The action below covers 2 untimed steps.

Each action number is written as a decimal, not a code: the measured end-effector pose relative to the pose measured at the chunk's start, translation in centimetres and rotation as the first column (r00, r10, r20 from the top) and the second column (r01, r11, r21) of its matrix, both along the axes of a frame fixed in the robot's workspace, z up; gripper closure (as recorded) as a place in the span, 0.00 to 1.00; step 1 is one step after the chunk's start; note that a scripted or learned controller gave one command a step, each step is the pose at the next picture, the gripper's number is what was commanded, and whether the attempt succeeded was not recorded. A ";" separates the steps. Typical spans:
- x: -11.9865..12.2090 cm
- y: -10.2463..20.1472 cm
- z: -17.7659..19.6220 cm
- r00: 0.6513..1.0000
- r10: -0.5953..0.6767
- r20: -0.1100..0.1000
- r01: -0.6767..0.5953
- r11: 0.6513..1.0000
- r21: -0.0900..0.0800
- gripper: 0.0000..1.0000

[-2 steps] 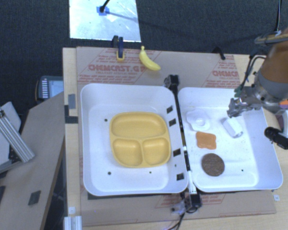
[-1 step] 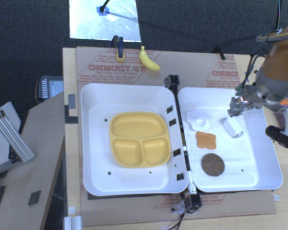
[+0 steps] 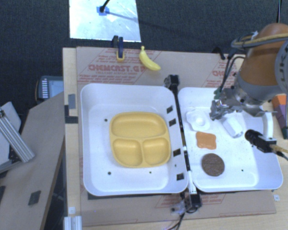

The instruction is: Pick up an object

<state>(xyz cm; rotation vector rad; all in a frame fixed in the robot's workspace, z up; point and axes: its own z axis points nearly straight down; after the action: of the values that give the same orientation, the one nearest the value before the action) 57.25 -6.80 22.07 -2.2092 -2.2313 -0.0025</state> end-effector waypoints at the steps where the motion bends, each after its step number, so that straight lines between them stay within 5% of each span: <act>1: -0.5 5.7 0.9 1.000 0.001 0.002 -0.001 1.000 0.000 1.00; 2: -1.5 10.6 -0.1 1.000 -0.001 0.000 0.001 1.000 0.000 1.00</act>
<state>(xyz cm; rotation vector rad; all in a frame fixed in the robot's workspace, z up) 55.77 3.77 21.93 -2.2101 -2.2309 -0.0024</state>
